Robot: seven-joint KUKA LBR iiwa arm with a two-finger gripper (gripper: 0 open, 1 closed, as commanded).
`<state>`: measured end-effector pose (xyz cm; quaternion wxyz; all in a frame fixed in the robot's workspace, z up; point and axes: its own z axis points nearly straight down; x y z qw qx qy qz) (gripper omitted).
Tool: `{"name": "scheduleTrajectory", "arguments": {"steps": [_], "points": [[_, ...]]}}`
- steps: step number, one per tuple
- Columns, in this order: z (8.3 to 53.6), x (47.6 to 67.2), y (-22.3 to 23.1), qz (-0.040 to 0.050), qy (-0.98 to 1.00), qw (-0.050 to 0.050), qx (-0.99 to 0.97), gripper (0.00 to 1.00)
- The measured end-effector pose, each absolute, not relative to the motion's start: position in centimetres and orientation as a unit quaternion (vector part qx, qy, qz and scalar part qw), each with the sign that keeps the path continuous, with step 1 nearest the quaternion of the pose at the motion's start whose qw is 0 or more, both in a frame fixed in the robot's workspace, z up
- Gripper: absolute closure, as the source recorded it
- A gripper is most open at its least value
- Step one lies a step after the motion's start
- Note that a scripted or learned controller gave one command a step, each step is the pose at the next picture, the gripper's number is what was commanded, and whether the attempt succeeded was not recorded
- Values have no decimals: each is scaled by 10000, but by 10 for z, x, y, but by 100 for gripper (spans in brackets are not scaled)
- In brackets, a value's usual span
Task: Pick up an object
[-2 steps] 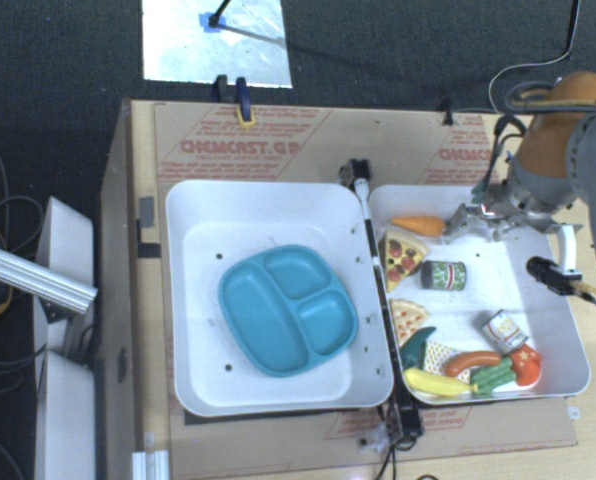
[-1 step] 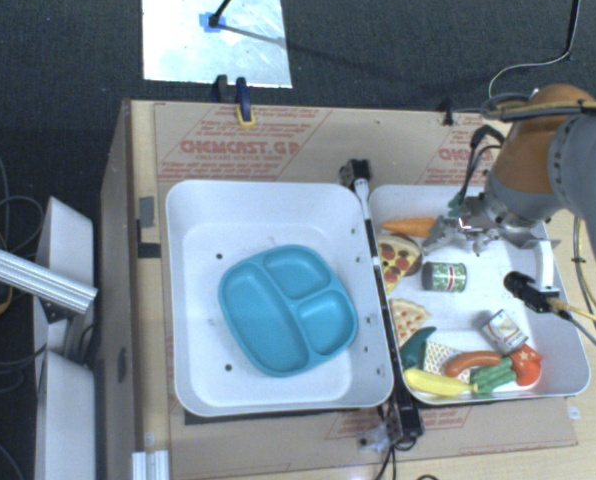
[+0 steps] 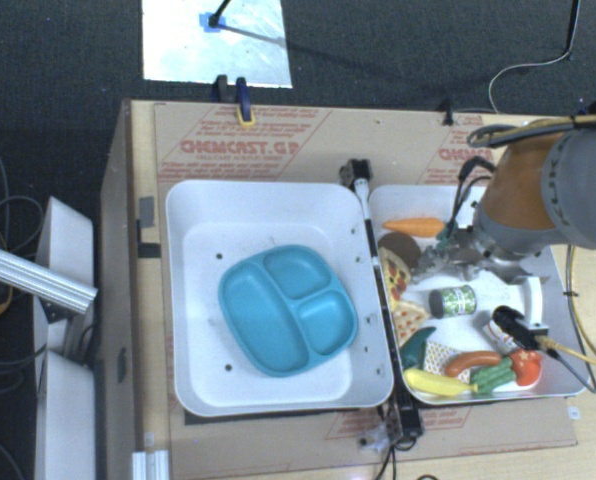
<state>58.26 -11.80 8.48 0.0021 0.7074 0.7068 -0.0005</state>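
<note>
We can't tell the gripper's (image 3: 448,258) state tbh. It's low over the can (image 3: 452,300), w/ toys crowded nearby, so we'd prob nudge instead of grab.

On the surface (image 3: 278,138), covered with printed cardboard, two shallow white bins sit side by side. The left white bin (image 3: 203,218) holds a light blue three-compartment plastic plate (image 3: 288,308), lying flat near its middle. The right white bin (image 3: 558,393) is crowded: an orange carrot (image 3: 415,226) near its far edge, a small green-labelled can (image 3: 452,300) on its side, a yellow banana (image 3: 436,383) at the near edge, a red sausage (image 3: 470,363) beside it. The grey arm with its orange band (image 3: 523,190) reaches over this bin, its hand (image 3: 446,256) low between carrot and can.
</note>
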Motion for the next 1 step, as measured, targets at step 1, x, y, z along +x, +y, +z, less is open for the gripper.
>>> {"name": "scheduleTrajectory", "arguments": {"steps": [1], "points": [[84, 530, -99, 4, 7073, 3, 7069, 0]]}}
